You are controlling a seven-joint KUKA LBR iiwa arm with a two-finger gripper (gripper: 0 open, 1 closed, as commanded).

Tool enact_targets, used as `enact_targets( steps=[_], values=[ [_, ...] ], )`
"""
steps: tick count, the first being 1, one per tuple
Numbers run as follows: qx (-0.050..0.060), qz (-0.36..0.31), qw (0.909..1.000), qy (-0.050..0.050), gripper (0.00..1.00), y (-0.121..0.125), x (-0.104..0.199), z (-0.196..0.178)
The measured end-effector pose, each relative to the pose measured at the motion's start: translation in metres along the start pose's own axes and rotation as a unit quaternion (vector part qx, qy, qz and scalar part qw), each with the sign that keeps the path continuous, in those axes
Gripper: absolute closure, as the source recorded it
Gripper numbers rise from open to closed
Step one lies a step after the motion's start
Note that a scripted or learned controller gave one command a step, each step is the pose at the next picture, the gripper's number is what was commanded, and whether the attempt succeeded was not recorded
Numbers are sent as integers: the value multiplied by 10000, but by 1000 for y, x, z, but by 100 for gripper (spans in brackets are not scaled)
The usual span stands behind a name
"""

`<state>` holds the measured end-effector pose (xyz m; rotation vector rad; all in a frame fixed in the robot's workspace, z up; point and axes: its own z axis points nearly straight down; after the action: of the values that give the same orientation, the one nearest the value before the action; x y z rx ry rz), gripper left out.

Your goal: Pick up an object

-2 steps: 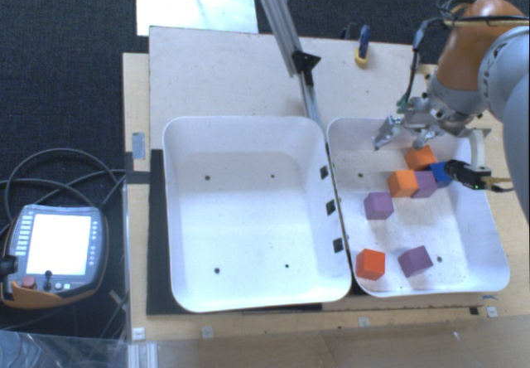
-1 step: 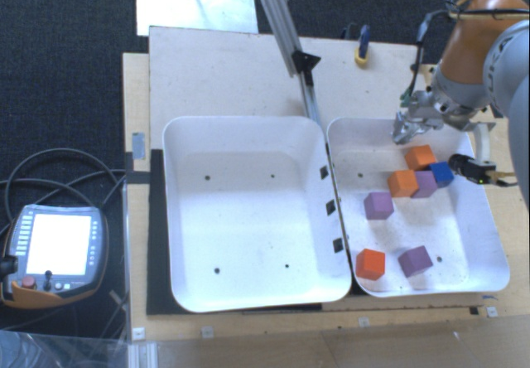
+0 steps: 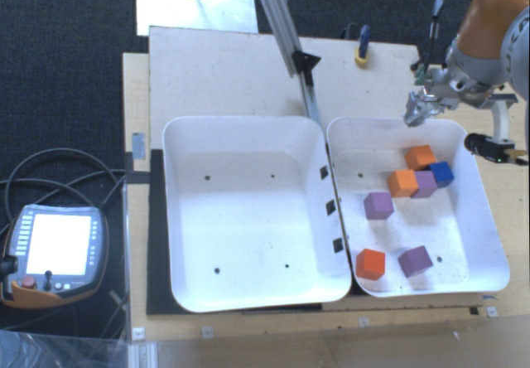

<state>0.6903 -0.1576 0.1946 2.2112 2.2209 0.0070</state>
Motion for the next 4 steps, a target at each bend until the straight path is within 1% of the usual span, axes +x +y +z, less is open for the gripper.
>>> enact_targets(
  steps=[1,2,3,4],
  values=[
    [-1,4,10000,0,100,-8,1,-55],
    [8,1,10000,2,100,-6,1,-84],
    [42,-26,10000,22,100,-22,55,-69],
    [51,-24,10000,21,100,-43,103,-57]
  ],
)
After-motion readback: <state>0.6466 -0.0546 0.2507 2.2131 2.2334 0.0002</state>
